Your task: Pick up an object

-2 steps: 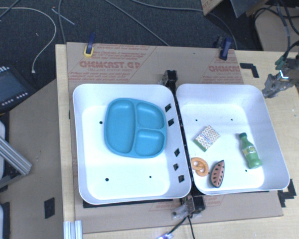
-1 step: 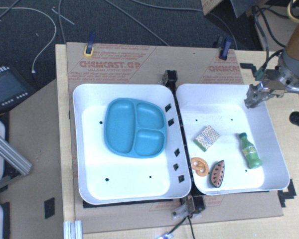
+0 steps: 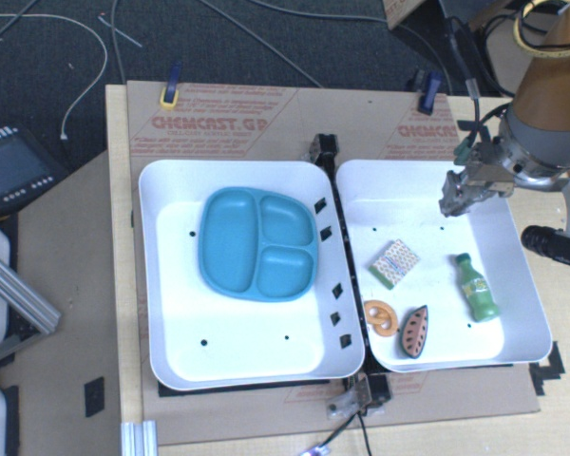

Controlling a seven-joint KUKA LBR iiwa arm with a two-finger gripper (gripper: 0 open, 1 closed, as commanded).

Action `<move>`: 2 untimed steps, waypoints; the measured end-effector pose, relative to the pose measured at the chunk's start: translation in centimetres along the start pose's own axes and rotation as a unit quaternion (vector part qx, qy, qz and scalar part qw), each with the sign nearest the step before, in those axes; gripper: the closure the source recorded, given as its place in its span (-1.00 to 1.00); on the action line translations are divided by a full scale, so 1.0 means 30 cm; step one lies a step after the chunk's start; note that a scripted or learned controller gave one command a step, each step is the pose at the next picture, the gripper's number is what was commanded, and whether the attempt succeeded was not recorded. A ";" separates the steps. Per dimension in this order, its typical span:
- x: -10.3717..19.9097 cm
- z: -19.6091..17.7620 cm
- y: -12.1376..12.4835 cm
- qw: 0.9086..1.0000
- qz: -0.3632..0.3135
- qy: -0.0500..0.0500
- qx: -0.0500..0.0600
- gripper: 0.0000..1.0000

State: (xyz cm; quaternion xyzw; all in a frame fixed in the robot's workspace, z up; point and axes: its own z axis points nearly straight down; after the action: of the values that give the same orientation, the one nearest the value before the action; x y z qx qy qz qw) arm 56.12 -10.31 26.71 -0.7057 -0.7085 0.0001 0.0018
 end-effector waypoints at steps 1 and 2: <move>0.167 0.056 -0.021 1.000 -0.001 0.001 0.001 1.00; 0.312 0.056 -0.064 1.000 0.000 0.000 0.000 1.00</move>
State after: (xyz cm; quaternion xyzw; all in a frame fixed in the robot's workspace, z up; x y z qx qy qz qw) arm 54.15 -0.96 25.06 -0.7054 -0.7088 0.0001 0.0023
